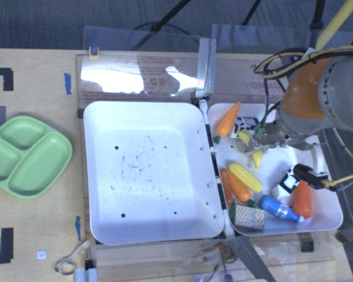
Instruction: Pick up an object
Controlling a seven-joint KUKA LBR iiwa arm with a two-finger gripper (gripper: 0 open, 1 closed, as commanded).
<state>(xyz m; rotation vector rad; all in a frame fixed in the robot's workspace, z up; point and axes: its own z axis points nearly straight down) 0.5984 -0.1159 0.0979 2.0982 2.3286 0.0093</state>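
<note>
Bearing no readable label: blue bottle (280, 208)

Robotics lab: 2 white bins (100, 157), tripod legs (182, 4), taped bench (35, 69).

Two bins sat side by side on the bench (35, 69). The left bin (147, 122) lay beside a divided plate (26, 155) at the far left. In the right bin (326, 213), a carrot (228, 120) lay at the far left corner, a corn cob (245, 177) in the middle, and a bottle (279, 209) near the front, right of a sponge (249, 217).
</note>
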